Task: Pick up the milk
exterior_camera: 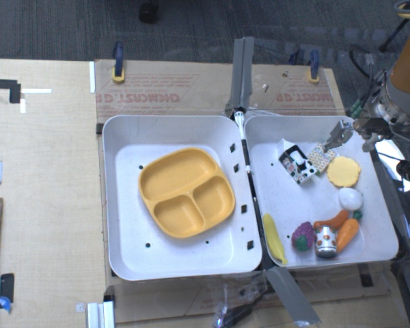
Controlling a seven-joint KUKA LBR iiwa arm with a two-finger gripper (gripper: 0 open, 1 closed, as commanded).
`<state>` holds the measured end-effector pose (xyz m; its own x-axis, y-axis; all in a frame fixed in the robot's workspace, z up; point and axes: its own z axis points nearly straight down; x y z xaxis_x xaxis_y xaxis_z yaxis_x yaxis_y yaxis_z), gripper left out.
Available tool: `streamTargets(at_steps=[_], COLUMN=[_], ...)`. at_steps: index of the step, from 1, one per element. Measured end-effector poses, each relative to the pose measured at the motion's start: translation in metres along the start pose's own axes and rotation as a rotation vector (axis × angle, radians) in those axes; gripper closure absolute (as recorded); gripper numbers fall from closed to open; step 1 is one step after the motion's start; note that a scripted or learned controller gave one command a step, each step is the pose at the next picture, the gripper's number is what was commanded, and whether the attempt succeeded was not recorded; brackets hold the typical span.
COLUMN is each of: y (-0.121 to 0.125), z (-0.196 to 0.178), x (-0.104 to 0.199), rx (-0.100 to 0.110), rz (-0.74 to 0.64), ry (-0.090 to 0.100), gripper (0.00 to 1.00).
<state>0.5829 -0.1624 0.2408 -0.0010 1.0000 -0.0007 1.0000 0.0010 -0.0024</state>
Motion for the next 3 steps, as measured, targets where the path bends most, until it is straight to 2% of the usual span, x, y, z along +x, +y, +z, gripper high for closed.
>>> streamTargets(at_steps=[1,2,3], y=[0.007,0.021,0.021], z=[0.123,0.149,0.139], x=[0.059,0.042,0.041], rx=[-0.01,-0.003,-0.004], rz=[-0.096,-0.126,-0.123], ry=[-0.003,-0.001,-0.002], gripper=[0.0,0.0,1.0])
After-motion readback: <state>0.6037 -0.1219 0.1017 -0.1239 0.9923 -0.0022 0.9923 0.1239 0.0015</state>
